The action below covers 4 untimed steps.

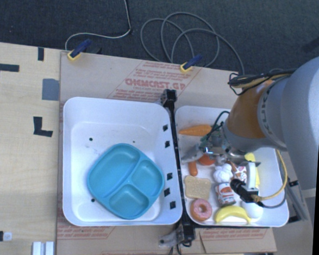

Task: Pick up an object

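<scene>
Arm (283, 114) bent low over right bin (277, 214)

Dark carpet (48, 7); pale wooden bench (15, 168)

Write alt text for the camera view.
A grey arm reaches from the right into the right bin, over toy food: a carrot, bread, a donut and a banana. The left bin holds a blue divided plate.

My arm (291, 106) reaches in from the right, orange band showing. Its wrist points down and left, gripper (215, 150) low.
</scene>
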Each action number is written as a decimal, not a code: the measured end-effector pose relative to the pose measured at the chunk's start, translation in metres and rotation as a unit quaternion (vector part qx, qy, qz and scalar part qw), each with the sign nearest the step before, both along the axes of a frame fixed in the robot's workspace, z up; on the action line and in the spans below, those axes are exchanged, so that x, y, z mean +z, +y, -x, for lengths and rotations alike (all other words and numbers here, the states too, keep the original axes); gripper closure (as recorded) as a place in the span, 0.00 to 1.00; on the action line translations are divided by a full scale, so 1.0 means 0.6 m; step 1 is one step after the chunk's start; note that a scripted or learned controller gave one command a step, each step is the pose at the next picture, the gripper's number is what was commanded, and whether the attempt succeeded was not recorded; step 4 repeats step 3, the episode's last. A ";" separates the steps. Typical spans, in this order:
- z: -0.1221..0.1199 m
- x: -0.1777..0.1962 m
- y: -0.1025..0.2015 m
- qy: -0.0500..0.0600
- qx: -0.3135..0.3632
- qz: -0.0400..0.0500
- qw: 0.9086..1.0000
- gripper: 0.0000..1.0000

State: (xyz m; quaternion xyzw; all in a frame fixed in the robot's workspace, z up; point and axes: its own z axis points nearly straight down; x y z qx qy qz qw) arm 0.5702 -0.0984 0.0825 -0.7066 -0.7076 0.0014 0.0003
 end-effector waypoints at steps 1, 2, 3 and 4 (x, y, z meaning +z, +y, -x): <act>-0.002 0.024 -0.001 -0.003 -0.001 0.000 1.000 1.00; -0.009 0.214 0.084 -0.005 0.003 -0.001 1.000 1.00; -0.025 0.244 0.157 -0.002 0.002 -0.002 1.000 1.00; -0.025 0.244 0.157 -0.002 0.002 -0.002 1.000 1.00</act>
